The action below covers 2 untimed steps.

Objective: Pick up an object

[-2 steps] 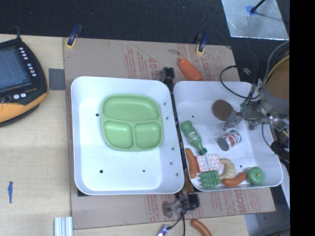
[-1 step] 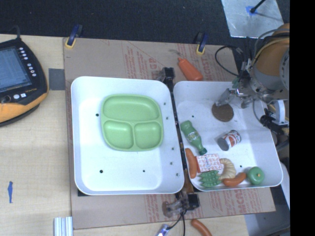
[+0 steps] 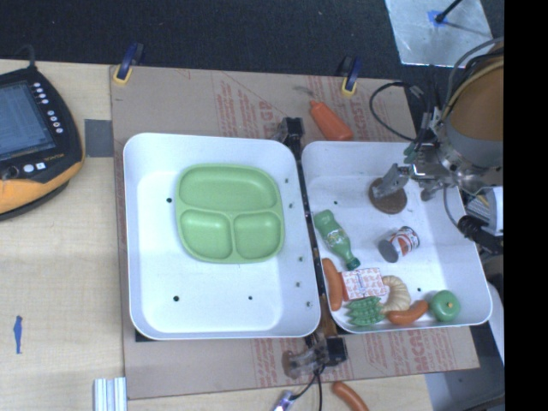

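My gripper (image 3: pixel 404 187) hangs over the back of the right bin (image 3: pixel 342 159), its fingers spread and nothing between them. A brown round disc (image 3: pixel 388 201) lies just below its left finger (image 3: pixel 390 180). Further forward in that bin lie a green bottle (image 3: pixel 336 240), a small red and white can (image 3: pixel 399 242), an orange sausage-like piece (image 3: pixel 333 282), a red and white packet (image 3: pixel 364 279), green pea pods (image 3: pixel 364 310), a bread piece (image 3: pixel 396 290) and a green apple (image 3: pixel 443 305).
The left bin (image 3: pixel 150 255) holds a green divided plate (image 3: pixel 229 211). An orange carrot (image 3: pixel 330 120) lies on the cardboard behind the bins, and another orange piece (image 3: pixel 349 394) in front. A teach pendant (image 3: pixel 30 139) rests at far left. Cables (image 3: pixel 394 122) run near the arm.
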Motion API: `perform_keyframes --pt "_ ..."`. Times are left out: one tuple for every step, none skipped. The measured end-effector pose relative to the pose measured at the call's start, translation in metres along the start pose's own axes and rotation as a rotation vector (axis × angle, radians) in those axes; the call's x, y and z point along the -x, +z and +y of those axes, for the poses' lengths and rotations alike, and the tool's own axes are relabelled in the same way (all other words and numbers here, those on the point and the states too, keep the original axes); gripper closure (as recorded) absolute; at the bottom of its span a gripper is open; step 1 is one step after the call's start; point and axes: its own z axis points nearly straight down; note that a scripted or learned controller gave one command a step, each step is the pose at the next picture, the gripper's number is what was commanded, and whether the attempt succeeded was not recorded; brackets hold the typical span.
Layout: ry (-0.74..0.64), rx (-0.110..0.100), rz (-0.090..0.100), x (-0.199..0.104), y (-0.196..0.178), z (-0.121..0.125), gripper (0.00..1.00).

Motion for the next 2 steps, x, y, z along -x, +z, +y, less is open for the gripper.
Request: perform_keyframes --pt "-0.002 0.005 -0.005 0.018 0.083 0.042 0.00" --pt "-0.004 0.007 -0.006 0.019 0.071 0.043 1.00"
